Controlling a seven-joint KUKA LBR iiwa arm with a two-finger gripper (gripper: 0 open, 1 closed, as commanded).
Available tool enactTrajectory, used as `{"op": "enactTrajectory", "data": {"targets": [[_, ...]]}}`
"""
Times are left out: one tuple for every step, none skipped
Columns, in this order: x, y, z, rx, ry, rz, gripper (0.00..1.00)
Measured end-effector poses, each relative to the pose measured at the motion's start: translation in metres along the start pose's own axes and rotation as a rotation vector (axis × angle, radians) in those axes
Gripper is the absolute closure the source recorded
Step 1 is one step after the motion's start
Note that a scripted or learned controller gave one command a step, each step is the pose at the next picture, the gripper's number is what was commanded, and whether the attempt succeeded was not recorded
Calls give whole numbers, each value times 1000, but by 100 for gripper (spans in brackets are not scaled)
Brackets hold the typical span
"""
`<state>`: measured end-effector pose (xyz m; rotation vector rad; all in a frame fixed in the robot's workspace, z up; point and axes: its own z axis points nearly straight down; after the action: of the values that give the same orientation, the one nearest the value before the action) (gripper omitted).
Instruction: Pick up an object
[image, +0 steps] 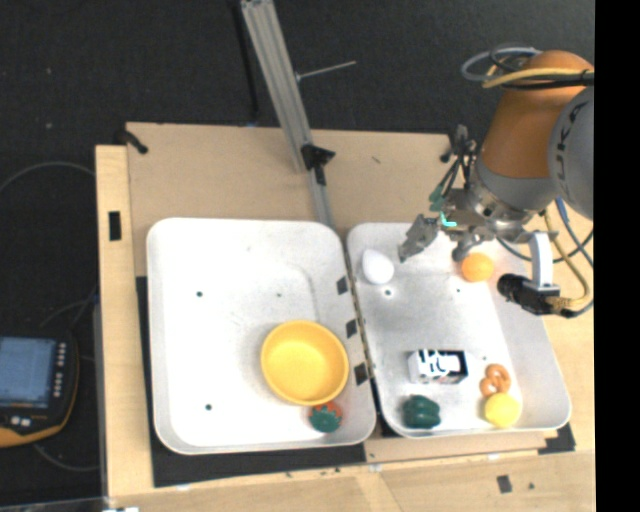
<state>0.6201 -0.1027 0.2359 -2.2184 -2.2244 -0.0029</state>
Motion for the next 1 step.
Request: {"op": "enactTrajectory", "data": {"targets": [[-3, 7, 60, 5, -4, 4, 0]]}}
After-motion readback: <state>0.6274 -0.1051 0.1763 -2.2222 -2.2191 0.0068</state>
